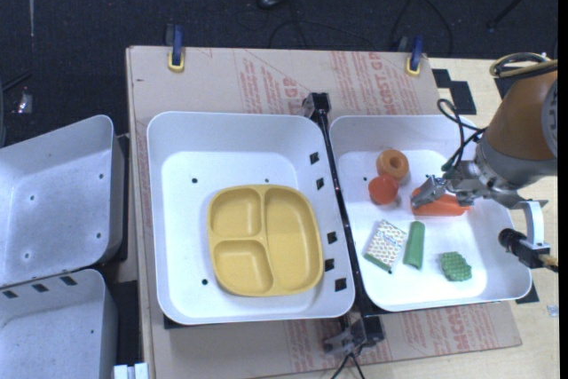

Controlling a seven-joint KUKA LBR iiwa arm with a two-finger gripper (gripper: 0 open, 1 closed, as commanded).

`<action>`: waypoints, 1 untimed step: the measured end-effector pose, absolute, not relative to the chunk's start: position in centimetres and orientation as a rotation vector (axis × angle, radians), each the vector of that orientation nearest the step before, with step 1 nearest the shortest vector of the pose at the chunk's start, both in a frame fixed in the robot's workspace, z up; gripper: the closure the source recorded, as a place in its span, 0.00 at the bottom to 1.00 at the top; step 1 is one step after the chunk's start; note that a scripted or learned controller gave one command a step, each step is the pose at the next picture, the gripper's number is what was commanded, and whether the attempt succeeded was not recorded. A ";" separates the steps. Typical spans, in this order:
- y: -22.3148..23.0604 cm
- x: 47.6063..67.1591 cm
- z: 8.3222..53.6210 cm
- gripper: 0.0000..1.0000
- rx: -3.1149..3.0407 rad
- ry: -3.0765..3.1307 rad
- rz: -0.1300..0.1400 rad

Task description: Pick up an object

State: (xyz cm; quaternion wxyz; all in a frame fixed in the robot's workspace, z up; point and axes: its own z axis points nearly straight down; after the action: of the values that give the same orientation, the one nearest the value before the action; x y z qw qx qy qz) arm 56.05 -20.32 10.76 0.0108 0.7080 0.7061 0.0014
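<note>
The right bin (497,280) holds several small items. An orange ring-shaped piece (392,164) and a red ball-like piece (383,189) lie near its left back. A white patterned packet (386,245), a green stick (414,245) and a green textured lump (455,266) lie toward the front. My gripper (432,191) reaches in from the right and sits low in the bin, right over an orange-red object (441,208) that lies under its fingers. Whether the fingers grip that object is hidden by the wrist.
The left bin (177,191) holds a yellow divided plate (264,240). A black divider (335,209) runs between the bins. The arm's orange band (524,115) stands over the right bin's far right edge. Blue and yellow clamps hold the board at the back.
</note>
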 end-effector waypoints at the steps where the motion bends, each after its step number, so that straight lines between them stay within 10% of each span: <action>1: -19.8 56.6 12.5 1.00 2.200 2.205 0.026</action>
State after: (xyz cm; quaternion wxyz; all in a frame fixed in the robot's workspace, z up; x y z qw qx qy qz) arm 56.65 -19.85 12.46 0.0137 0.7062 0.7078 0.0085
